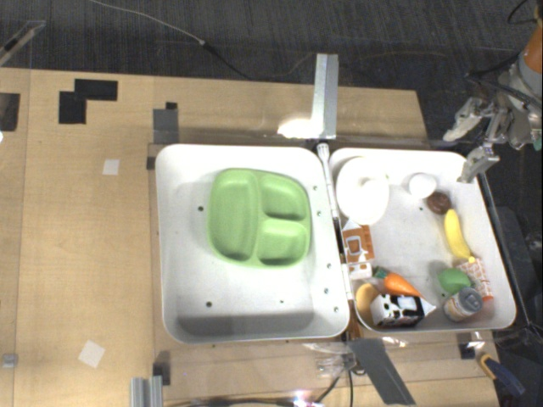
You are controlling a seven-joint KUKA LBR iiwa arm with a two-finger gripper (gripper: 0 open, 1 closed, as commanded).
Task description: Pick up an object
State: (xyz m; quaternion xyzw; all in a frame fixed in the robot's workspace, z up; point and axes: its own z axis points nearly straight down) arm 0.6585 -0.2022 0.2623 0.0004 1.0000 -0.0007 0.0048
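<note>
The right bin (501,253), at the lower right of the frame, holds the candidate objects: one yellow banana (456,234), one carrot (397,283), one green pepper-like piece (453,278), one small brown item (439,202), one black-and-white carton (398,309), one jar (464,304), one white plate (363,193) and one white cup (422,184). An orange-and-white card (358,246) carries print too small to read. The left bin (182,312) holds one green divided tray (257,216); the gripper (488,142) hangs at the upper right, over the right bin's far corner, fingers empty, gap unclear.
</note>
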